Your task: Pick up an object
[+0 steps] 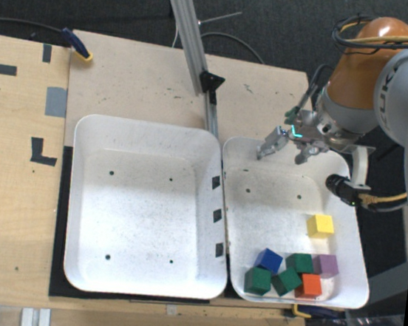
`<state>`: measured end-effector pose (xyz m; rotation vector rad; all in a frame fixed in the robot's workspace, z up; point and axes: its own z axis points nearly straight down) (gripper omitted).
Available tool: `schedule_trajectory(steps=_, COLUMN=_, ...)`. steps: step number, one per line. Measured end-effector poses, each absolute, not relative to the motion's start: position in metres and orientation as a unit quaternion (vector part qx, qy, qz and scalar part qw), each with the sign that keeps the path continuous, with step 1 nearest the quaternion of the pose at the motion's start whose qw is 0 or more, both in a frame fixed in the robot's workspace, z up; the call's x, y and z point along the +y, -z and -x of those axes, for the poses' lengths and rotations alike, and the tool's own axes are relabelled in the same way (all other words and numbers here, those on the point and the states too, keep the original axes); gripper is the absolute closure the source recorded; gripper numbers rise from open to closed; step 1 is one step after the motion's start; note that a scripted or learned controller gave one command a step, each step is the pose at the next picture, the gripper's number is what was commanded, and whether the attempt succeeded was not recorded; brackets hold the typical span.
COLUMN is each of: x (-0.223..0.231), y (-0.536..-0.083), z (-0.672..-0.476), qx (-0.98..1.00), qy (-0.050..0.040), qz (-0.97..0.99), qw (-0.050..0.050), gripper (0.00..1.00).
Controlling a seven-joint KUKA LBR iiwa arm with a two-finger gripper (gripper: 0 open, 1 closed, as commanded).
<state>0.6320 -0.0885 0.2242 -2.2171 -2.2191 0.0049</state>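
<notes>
— How many bins do we count?
— Two white bins: the left bin and the right bin.
— And blocks?
— We count seven: one yellow block, one blue block, three green blocks, one orange block, one purple block.

wooden bench, two white bins
</notes>
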Motion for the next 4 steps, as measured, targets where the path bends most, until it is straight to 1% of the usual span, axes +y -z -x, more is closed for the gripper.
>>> schedule_trajectory(steps=1, x=-0.089, y=-0.226, z=-0.633, qx=-0.708, qy=-0.0005, qz=0.706, qw=0.001, gripper=0.0)
schedule_trajectory(steps=2, x=-0.094, y=-0.179, z=-0.637, qx=-0.707, qy=-0.0026, qz=0.707, qw=0.002, gripper=0.0)
schedule_trajectory(steps=3, x=-0.102, y=-0.126, z=-0.629, qx=-0.707, qy=-0.0028, qz=0.707, qw=0.002, gripper=0.0)
schedule_trajectory(steps=4, x=-0.101, y=-0.089, z=-0.628, qx=-0.708, qy=-0.0024, qz=0.707, qw=0.002, gripper=0.0)
